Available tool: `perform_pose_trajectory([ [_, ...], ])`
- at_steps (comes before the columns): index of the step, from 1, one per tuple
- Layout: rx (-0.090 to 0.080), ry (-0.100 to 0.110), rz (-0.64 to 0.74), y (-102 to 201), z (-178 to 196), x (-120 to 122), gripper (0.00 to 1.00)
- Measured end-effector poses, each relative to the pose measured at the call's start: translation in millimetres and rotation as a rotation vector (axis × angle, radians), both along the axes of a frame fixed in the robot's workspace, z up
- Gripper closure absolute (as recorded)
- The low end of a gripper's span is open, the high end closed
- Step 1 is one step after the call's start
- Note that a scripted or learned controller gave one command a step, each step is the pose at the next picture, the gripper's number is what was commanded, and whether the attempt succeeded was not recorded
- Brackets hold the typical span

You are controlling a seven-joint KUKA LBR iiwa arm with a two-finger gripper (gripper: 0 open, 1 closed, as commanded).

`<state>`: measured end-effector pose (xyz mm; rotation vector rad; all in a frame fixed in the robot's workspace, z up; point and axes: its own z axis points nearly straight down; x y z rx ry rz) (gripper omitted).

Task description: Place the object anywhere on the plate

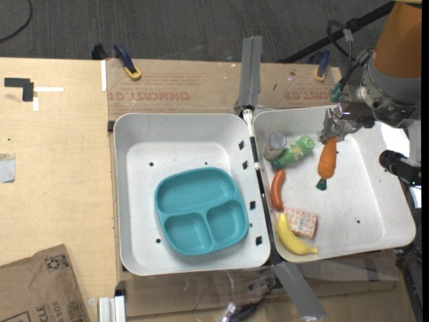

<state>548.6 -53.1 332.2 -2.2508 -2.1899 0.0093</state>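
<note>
A teal plate (199, 210) with three compartments lies in the left bin (134, 180). Over the right bin (375, 213) my gripper (330, 134) is shut on the upper end of an orange toy carrot (327, 161). The carrot hangs nearly upright from the fingers, green tip down, toward the back of that bin. It is well to the right of the plate, across the divider between the bins.
The right bin's left side holds a green bottle (295, 151), a grey can (277, 141), a red sausage (277, 188), a banana (292, 239) and a small pink box (303, 223). Blue clamps (127, 62) sit on the back edge.
</note>
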Motion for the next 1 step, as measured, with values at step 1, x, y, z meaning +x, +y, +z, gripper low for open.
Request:
perform_pose_trajectory([
  [1,0.001,0.002,0.028,57.4,-95.5,-5.2,1.0],
])
